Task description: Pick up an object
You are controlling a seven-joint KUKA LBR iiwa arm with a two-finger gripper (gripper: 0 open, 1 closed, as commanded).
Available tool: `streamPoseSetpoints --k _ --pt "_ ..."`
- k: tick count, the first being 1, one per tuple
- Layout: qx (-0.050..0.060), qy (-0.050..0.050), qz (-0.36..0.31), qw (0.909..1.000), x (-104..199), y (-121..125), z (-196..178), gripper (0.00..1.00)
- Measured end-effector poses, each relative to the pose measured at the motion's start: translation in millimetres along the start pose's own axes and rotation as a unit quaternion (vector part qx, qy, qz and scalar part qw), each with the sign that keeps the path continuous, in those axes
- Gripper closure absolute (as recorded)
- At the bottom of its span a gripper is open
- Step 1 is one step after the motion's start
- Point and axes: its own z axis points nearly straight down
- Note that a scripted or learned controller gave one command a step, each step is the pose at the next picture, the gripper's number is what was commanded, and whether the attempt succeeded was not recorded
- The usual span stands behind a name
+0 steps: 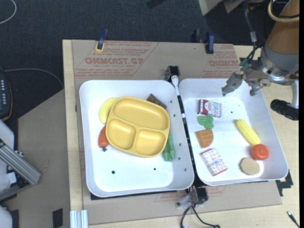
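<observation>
**Small toy foods wait in the right bin; pincer hangs empty at its far edge**

Nearest the camera in the right bin [275, 127], a tan round biscuit-like piece [250, 166] lies at the front rim, with a red toy tomato [260, 151] touching its far side. Both look light and hard; the tomato is round and smooth, so it would likely slip or roll unless taken squarely across its middle. To their left lies a small red-and-white carton [214, 161], flat-sided and stiff-looking, probably the easiest hold, taken across its narrow width. Just beyond it sit an orange wedge [204, 137] and a green leafy piece [205, 121], close together, which could crowd a grasp. The yellow corn cob [247, 131] lies apart on bare bin floor; it should take a grip across its short axis. Farther back is a second red-and-white carton [209, 108].

In the left bin [90, 127], a yellow divided tray [137, 126] covers several pieces and looks too broad to clamp.

Farthest back, the pincer [242, 84] hangs over the right bin's far edge, its two fingers spread apart and holding nothing, well clear of every object.
</observation>
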Motion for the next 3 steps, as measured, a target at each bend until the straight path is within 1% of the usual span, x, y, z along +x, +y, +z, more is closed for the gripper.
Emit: streamPoseSetpoints --k 2,3 --pt "0.002 0.001 0.0 1.0 1.1 -0.6 125.6 0.0" --pt "-0.001 0.001 0.0 1.0 1.5 1.8 138.8 0.0"
